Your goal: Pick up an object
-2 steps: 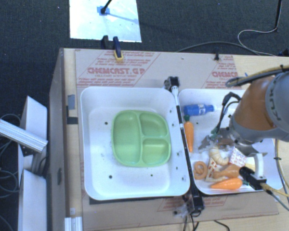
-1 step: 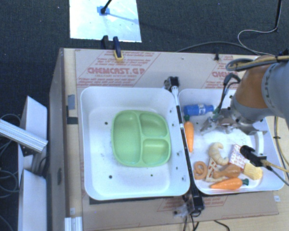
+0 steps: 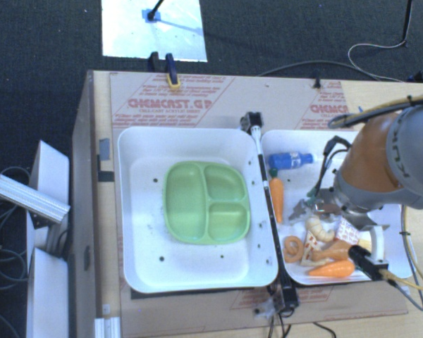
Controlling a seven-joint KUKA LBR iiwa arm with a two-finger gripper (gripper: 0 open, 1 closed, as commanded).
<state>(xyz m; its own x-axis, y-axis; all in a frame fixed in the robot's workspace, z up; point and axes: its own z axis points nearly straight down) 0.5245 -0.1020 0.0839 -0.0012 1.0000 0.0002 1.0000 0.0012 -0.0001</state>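
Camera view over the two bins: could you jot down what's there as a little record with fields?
left bin: holds a green divided plate
right bin: blue bottle, upright-lying carrot, second carrot, pretzel, other toy foods
arm: reaches in from the right, over the right bin
gripper: low among the foods; grip unclear

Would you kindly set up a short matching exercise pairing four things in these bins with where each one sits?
Things:
1. green divided plate
2. blue bottle
3. upright carrot
4. lying carrot

Places:
A. right bin's near edge
B. middle of the left bin
C. far end of the right bin
D. along the right bin's left wall

Pairs: 1-B, 2-C, 3-D, 4-A
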